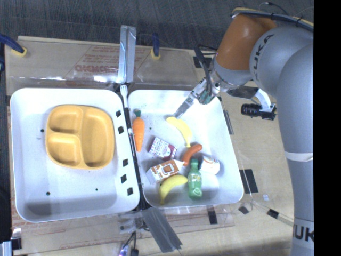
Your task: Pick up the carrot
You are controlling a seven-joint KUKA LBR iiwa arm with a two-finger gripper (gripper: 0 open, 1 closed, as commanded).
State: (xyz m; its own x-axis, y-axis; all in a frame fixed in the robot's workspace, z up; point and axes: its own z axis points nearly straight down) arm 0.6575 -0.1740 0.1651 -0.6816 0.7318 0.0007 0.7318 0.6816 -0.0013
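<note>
The carrot (138, 134) is orange with a small green top and lies lengthwise along the left wall of the right bin (224, 143), green end toward the back. My gripper (180, 112) hangs over the back middle of that bin, slanting down to the left. Its tip is well to the right of the carrot and apart from it, just above the top end of a yellow banana (181, 128). Nothing shows at the gripper's tip.
Crowding the right bin's front half are a red sausage (192, 152), two small cartons (161, 147) (165, 169), a green bottle (195, 181), a second banana (171, 185) and a white-and-red item (211, 166). A yellow divided plate (80, 136) lies in the left bin (26, 185).
</note>
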